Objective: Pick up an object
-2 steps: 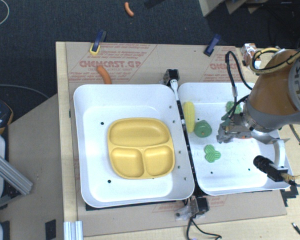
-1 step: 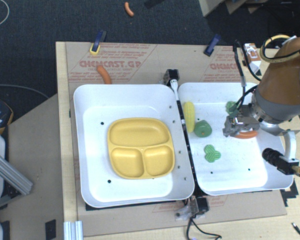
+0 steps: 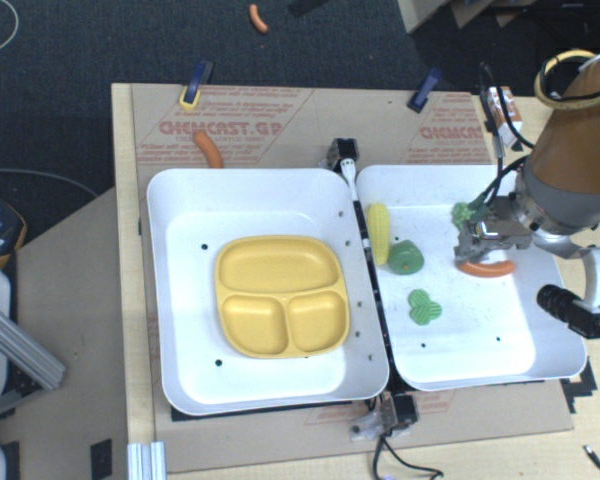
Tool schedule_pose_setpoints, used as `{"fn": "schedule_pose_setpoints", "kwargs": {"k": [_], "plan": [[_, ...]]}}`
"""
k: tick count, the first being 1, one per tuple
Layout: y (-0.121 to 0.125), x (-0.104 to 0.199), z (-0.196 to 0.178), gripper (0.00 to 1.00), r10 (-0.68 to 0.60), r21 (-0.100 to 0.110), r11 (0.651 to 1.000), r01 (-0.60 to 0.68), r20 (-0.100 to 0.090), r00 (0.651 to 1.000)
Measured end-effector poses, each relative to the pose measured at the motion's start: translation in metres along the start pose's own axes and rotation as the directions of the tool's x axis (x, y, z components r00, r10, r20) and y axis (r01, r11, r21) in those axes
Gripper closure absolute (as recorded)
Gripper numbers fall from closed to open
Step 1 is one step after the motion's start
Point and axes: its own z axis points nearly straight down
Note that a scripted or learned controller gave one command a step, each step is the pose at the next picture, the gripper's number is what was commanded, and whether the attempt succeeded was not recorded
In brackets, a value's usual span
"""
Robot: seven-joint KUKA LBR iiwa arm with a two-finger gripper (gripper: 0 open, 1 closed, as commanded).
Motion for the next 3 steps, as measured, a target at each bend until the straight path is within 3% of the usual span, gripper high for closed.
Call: {"fn": "schedule_pose_setpoints", "kwargs": {"k": [1,3], "plan": [[0.025,0.049,-0.009,1.00,-0.005,0.001,1.000,0.005,-0.002,1.000],[0.026,0.054,0.013,1.00,0.002,0.011,1.000,-0.002,-0.002,1.000]]}}
